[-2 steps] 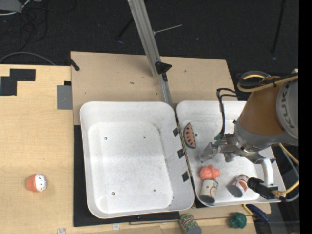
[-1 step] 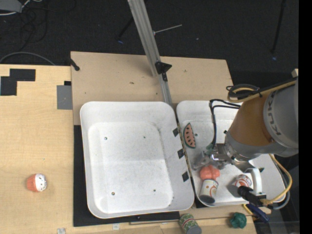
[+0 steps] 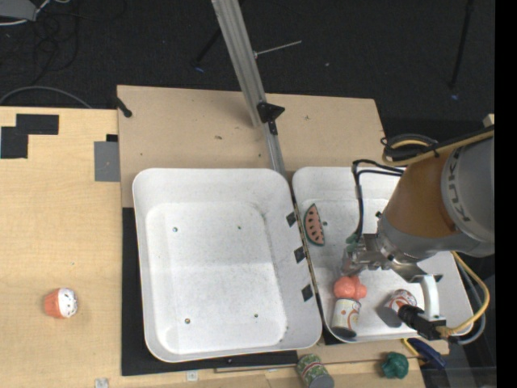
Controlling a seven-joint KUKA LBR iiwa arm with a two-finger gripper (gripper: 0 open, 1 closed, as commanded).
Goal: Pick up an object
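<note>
Gripper [image 3: 355, 267] sits over the pink obj [image 3: 349, 287] in the right bin [image 3: 339, 186] — can't tell its state; you risk knocking the can [image 3: 346, 316] — too crowded.

I am watched by one camera fixed high above the bench, looking down at a slant on the left bin [image 3: 153, 186]. The right bin [image 3: 327, 186] lies just beside it, where my arm [image 3: 436, 200] enters.

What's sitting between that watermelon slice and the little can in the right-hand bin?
In the camera view, an orange-pink ball lies between the watermelon slice and the can, right above the can.
</note>
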